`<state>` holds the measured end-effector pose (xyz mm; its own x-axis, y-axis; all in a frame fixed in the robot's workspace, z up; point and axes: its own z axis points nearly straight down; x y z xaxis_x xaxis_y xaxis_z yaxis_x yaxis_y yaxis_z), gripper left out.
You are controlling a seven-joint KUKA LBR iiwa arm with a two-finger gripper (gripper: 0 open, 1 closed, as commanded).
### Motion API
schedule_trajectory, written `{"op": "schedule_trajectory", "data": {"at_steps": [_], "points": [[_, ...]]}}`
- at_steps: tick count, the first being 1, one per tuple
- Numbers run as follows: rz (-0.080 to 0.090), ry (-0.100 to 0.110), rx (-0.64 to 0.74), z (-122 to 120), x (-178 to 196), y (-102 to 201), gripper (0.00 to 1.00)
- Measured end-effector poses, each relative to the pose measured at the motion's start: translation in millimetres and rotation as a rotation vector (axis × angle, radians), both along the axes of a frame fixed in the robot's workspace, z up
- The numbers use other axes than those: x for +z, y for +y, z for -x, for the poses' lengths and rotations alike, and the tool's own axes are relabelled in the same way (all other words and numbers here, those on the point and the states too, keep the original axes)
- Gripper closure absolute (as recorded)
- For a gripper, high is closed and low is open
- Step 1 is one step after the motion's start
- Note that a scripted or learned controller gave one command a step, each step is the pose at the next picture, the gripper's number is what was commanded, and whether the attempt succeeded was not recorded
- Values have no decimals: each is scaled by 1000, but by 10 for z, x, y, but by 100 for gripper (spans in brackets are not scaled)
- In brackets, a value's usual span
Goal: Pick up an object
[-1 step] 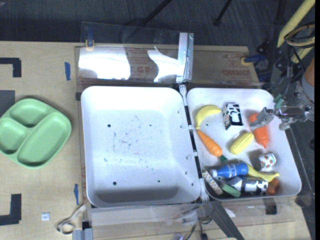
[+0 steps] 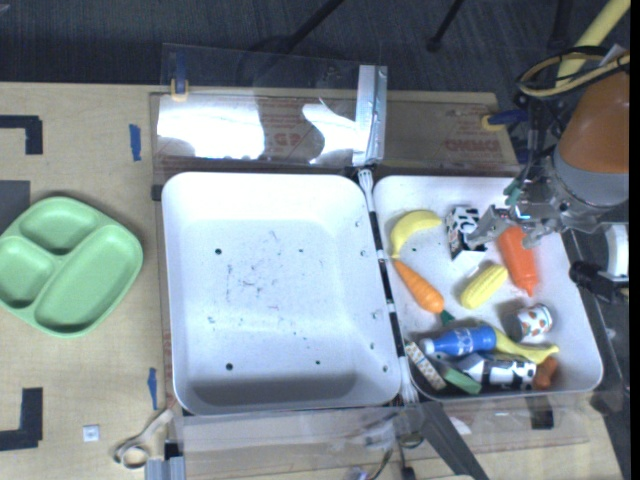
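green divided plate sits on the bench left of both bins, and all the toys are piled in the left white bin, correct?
One thing is off: the toys, such as the yellow plastic banana, the small orange carrot and the blue bottle, lie in the right white bin, not the left white bin. The camera view shows this. The green divided plate does sit on the bench left of both bins.

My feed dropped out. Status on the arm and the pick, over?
Gripper down in right bin, beside orange carrot-like toy. Grasp unconfirmed. Black-and-white toy and yellow corn toy crowd close by.
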<state>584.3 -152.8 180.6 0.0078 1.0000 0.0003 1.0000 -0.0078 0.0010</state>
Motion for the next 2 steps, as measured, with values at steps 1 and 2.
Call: {"op": "schedule_trajectory", "data": {"at_steps": [1,2], "points": [[0,0,0,0,0,-2,0],[-2,-1,104,-429,-790,-15,0]]}}
